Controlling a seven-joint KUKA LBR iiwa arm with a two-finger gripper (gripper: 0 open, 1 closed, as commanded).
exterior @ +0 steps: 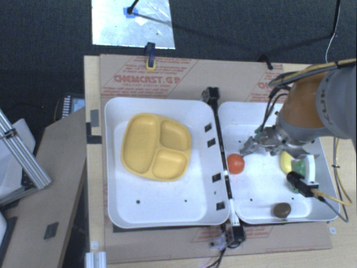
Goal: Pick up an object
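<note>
Red and round, a small ball (235,163) lies in the right bin (248,205), just below and left of the gripper (252,144). Whether the gripper stands open or closed I cannot tell. A yellow-green object (287,162) sits to its right beneath the arm (312,108), a brown disc (281,210) farther down. A yellow divided tray (156,146) fills the left bin (128,205).

A robotics lab test cell

Two white bins (167,216) sit side by side on a tabletop (184,74) covered in printed protective sheet at frame centre, over dark carpet; aluminium framing (22,155) shows at the left edge, cables (334,15) trail at upper right, and a taped foil sheet (134,15) lies at the top.
</note>
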